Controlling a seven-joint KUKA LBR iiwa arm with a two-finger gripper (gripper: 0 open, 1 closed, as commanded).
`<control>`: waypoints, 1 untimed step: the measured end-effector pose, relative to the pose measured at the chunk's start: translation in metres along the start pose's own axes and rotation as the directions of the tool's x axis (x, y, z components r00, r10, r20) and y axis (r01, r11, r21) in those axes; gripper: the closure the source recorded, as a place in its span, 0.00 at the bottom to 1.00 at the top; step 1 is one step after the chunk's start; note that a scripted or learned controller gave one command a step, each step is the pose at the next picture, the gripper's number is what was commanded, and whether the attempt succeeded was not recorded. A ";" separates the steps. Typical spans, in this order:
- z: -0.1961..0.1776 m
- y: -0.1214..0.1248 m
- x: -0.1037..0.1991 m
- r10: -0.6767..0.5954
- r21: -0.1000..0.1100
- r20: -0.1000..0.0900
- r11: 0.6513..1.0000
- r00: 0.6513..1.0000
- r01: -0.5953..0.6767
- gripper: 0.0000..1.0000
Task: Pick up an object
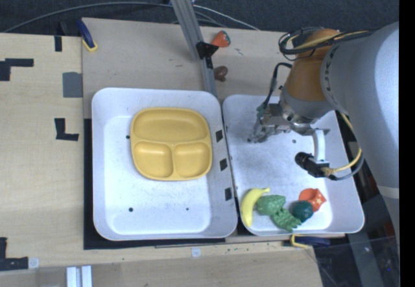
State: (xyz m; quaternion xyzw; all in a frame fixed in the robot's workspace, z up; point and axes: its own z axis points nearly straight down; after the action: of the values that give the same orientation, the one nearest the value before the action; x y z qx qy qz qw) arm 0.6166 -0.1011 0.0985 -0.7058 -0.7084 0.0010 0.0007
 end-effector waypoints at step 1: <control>-0.045 -0.003 -0.006 0.003 -0.005 0.000 1.000 1.000 -0.003 1.00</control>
State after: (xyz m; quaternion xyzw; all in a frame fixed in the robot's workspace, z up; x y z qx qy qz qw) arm 0.6140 -0.1070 0.1435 -0.7069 -0.7073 -0.0007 -0.0012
